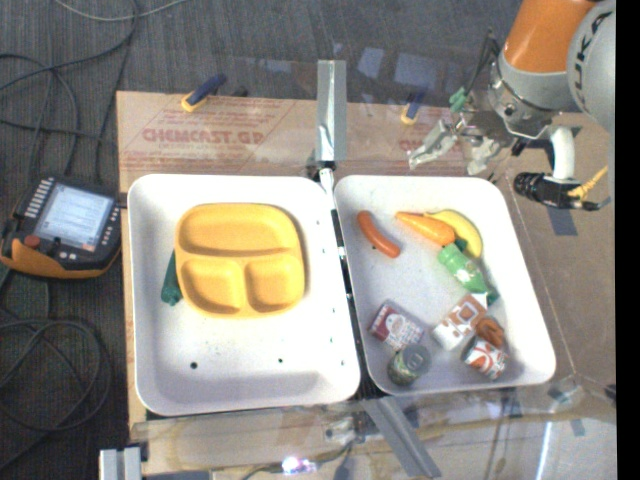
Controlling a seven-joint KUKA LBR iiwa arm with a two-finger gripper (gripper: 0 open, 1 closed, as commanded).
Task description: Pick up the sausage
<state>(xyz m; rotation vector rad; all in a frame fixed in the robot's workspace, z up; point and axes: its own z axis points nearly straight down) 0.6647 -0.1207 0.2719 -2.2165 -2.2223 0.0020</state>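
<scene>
Overhead, arm [560, 38] beyond right bin [520, 268]

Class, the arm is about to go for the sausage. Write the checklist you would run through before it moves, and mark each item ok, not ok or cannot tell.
1. Sausage in plain sight, lying in the right bin near its upper left corner: ok.
2. Nothing resting on top of the sausage: ok.
3. Room around it for the fingers: ok; the carrot lies to its right with a gap between them.
4. Gripper free of any load: ok, nothing shows between its fingers.
5. Gripper lined up over the sausage: not ok; it hangs beyond the bin's far rim, to the right of the sausage.
6. Fingers spread: ok, they look open.
</scene>
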